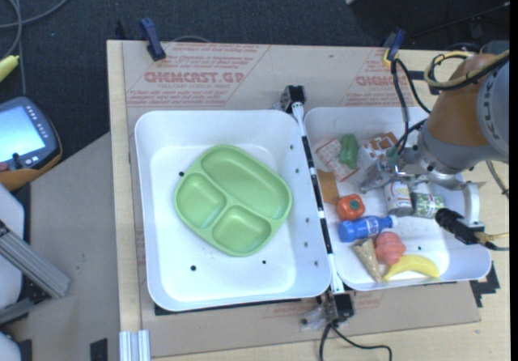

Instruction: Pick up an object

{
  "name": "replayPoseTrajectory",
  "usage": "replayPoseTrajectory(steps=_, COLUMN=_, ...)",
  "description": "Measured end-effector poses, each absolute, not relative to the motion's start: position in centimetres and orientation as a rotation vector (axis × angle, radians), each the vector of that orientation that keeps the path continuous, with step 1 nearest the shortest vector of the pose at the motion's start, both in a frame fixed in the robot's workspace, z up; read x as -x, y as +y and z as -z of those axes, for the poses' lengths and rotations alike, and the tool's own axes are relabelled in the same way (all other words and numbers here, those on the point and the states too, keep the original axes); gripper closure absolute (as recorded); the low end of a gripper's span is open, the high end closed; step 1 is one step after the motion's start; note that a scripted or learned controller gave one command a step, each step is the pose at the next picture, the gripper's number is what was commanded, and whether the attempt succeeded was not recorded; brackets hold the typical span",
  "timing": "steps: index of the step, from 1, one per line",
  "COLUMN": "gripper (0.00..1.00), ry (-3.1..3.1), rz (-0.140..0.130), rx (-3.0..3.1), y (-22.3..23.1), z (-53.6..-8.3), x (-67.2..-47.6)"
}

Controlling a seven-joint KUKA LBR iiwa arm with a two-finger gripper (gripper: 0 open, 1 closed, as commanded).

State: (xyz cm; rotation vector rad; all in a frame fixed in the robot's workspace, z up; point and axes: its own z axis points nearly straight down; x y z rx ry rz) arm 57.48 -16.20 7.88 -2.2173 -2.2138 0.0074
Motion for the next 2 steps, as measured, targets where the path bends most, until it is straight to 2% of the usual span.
replayPoseTrajectory(steps=1, gripper=1.00, ry=-2.222, rz=0.001, rx=2.224, y=-16.2, z=-9.5, x=-57.8)
replayPoseTrajectory(steps=2, gripper=1.00, ry=-2.227, rz=0.001, rx=2.213, y=-10.1, z=-8.4, x=-59.1)
